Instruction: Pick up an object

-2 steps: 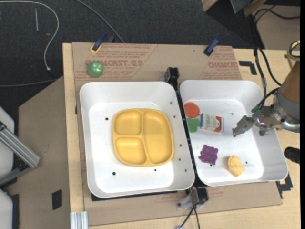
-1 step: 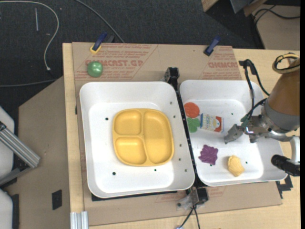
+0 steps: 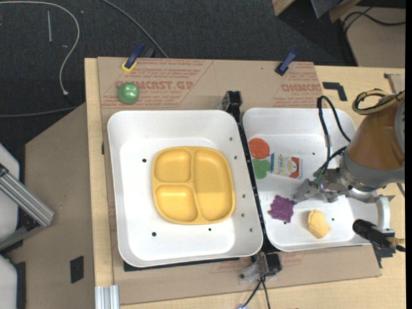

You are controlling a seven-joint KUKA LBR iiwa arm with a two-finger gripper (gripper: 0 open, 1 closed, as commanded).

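While I hung low in the right bin (image 3: pixel 335 122), my gripper (image 3: pixel 308 190) sat between purple piece (image 3: pixel 281 208) and yellow piece (image 3: pixel 318 224).
I cannot tell my fingers' state; nothing showed between them. Both pieces lay near, on the bin floor, untouched.

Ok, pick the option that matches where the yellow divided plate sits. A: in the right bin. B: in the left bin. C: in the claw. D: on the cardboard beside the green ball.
B: the yellow divided plate lies flat in the left bin, alone there.
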